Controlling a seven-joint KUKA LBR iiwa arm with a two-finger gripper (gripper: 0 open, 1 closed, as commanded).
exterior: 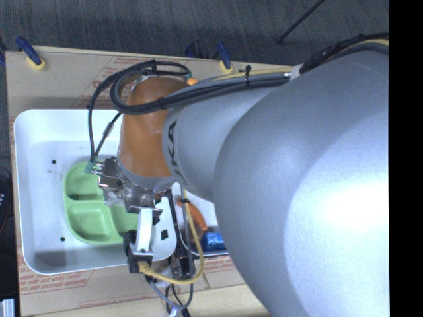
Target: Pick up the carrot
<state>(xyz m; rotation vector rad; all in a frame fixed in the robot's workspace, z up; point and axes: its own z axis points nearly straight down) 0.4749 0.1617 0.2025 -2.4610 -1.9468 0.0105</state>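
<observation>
Carrot (193, 216) glimpsed as orange sliver beside pincer (177, 259), not seen gripped; pincer state cannot be told; lift outstanding.

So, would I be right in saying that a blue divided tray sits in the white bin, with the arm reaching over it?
Not quite: the divided tray is green, not blue. The camera view shows it sitting in the white bin, with the arm reaching over it.
</observation>
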